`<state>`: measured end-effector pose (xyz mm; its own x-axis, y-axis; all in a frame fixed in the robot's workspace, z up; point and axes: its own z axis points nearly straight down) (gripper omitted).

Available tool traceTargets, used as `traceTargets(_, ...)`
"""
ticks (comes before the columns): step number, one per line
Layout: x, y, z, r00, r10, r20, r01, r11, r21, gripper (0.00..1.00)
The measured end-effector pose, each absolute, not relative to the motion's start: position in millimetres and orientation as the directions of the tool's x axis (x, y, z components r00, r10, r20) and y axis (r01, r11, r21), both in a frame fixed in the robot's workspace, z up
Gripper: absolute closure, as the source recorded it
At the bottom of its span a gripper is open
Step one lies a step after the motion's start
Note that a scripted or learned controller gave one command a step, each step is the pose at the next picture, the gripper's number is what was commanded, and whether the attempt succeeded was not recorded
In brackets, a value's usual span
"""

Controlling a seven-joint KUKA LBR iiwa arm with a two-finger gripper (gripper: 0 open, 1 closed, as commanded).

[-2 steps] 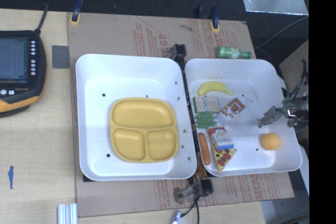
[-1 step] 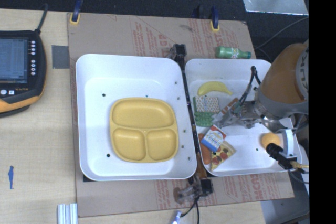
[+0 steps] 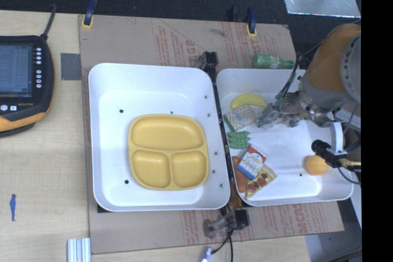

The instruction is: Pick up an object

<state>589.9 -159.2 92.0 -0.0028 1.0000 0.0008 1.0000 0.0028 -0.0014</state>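
We count two white bins on the counter (image 3: 37, 193) — the left bin (image 3: 104, 132) carries one yellow three-part tray (image 3: 167, 151), and the right bin (image 3: 295, 190) carries the loose things. The tool (image 3: 268, 117) sits low in the right bin's upper half, reaching in from the right on the grey arm (image 3: 328, 80) with its orange band. We cannot tell how far its fingers are parted, and we see nothing between them.

Just left of the tool lie one banana (image 3: 247, 99) and one pale meshed packet (image 3: 242, 115), close beside its tips. Below and to its left we make out one green item (image 3: 237, 138), then one small carton (image 3: 252, 162) with blue and red print that is too small to read, lying over a red packet (image 3: 258, 180). One orange ball (image 3: 316, 164) lies below and to the right of the tool, well apart from it.

The brown cardboard (image 3: 147, 46) under the bins bears repeated red lettering — we cannot read it. Beyond the bins, above the tool, lies one green bottle (image 3: 272, 61). Far left rests one pendant (image 3: 23, 86) with a screen. Two blue clamps (image 3: 89, 11) grip the cardboard's far edge.
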Motion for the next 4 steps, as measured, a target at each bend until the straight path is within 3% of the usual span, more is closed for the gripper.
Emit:
traceTargets(1,647.1,-193.7,94.4,-0.005,1.000,0.016,1.000,0.005,-0.017,0.00)
traceTargets(2,653.9,-164.9,94.5,0.002,1.000,-0.002,1.000,-0.002,-0.015,0.00)
traceTargets(3,656.7,-206.5,144.3,-0.002,1.000,0.000,1.000,0.002,0.000,0.00)
traceTargets(4,661.1,-197.0,111.8,-0.003,1.000,-0.003,1.000,0.003,0.015,0.00)
